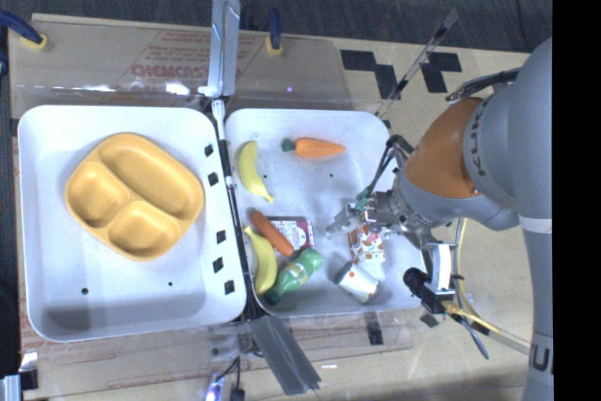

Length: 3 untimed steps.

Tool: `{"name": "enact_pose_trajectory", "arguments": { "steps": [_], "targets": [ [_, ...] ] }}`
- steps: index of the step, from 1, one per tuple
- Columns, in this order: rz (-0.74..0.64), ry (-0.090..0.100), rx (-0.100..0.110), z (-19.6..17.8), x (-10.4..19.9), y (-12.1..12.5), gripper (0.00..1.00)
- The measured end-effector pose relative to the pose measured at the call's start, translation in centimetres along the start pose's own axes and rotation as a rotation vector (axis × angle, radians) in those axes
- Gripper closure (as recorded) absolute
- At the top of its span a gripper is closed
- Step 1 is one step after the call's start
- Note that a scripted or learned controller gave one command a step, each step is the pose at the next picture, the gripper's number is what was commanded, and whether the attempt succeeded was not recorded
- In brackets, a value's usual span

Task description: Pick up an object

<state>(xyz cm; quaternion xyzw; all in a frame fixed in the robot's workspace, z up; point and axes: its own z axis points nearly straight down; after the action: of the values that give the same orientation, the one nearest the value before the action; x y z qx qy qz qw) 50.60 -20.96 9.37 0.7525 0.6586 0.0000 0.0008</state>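
**Sam:** Right under the gripper (366, 225) sits a little printed carton (370, 246), in the right bin (310, 120). Is the gripper holding it?

**Mia:** I can't tell. They look like they touch, but the metal bits hide how it is set.

**Sam:** What could go wrong?

**Mia:** A white cup (357, 282) lies on its side, touching the carton's far end. A push could roll the cup away or tip the carton. The bin's wall is close too, so the gripper might bump it.

**Sam:** What else is near?

**Mia:** Further left is a green bottle (298, 270), a banana (264, 263), a carrot (271, 233) on a small packet (300, 230), another banana (251, 170) and a second carrot (317, 147). Way off left, a yellow tray (134, 193) fills the other bin (38, 230).
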Motion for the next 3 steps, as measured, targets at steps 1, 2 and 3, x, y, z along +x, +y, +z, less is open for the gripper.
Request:
{"name": "enact_pose_trajectory", "arguments": {
  "steps": [1,2,3],
  "targets": [
    [-0.113,-0.001,-0.002,-0.02,1.78,0.79,0.00],
    [-0.118,-0.002,-0.001,-0.97,1.77,0.80,1.00],
    [-0.106,0.001,0.000,-0.03,1.57,1.49,1.00]
  ]
}}
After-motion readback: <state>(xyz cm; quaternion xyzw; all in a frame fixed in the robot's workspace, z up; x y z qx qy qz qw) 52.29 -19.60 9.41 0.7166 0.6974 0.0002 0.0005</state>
